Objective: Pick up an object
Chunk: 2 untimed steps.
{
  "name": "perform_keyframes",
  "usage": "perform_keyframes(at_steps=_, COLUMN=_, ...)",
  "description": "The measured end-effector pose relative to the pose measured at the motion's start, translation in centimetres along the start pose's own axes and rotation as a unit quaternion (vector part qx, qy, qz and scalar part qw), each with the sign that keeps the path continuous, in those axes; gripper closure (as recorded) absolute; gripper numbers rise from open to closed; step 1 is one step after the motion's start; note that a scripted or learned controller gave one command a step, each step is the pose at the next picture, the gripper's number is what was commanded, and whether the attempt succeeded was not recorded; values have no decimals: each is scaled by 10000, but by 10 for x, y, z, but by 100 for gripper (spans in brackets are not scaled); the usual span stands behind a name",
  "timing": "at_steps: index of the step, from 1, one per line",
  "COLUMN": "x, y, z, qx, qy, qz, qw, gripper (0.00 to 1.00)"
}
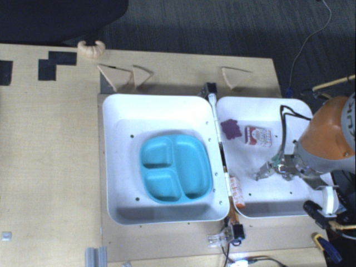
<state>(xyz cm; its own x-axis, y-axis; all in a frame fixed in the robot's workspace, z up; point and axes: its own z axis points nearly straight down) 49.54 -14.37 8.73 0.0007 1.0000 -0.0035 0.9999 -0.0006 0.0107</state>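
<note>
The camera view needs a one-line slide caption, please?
Arm's end effector over the right bin, near a purple item and carton; blue tray in left bin.

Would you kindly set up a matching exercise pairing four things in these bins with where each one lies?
Things:
1. blue tray
2. purple object
3. red-and-white packet
4. gripper

Places:
A. right bin, far end, just right of the purple object
B. left bin, middle
C. over the right bin's middle
D. right bin, far left corner

Pairs: 1-B, 2-D, 3-A, 4-C
</note>
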Motion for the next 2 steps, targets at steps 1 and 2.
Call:
perform_keyframes(at_steps=1, x=0, y=2, z=-11, qx=-30, qy=-4, qz=0, qw=10000, gripper=100)
perform_keyframes(at_steps=2, x=71, y=67, z=-98, qx=31, qy=24, qz=-30, qw=10000, gripper=100)
